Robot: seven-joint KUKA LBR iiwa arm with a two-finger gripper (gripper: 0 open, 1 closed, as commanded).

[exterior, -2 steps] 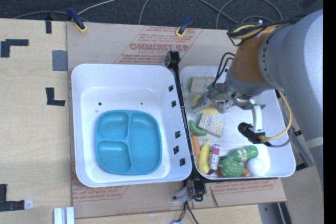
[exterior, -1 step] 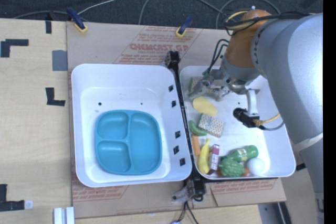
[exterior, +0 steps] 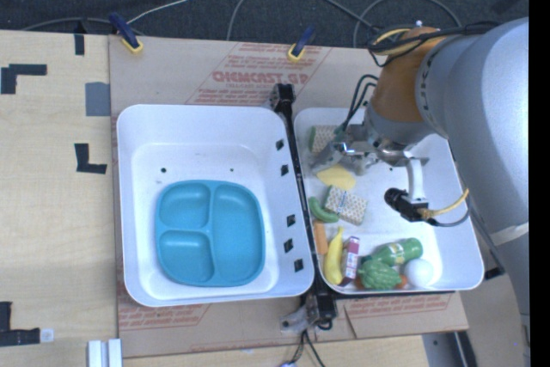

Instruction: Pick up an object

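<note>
Two white bins sit side by side. The left bin [exterior: 137, 185] holds a blue tray [exterior: 210, 233]. The gripper [exterior: 344, 152] hangs over the right bin [exterior: 460, 258] near its far left corner, above a yellow piece [exterior: 337, 178]; food toys crowd the near edge.

The arm [exterior: 481, 90] is cut off by the right picture edge. The right bin's [exterior: 447, 275] far right corner is hidden beneath it. The gripper's [exterior: 344, 152] fingers are too blurred to be read. A bottle [exterior: 351, 259] near the front edge is partly covered by broccoli [exterior: 378, 272].
</note>
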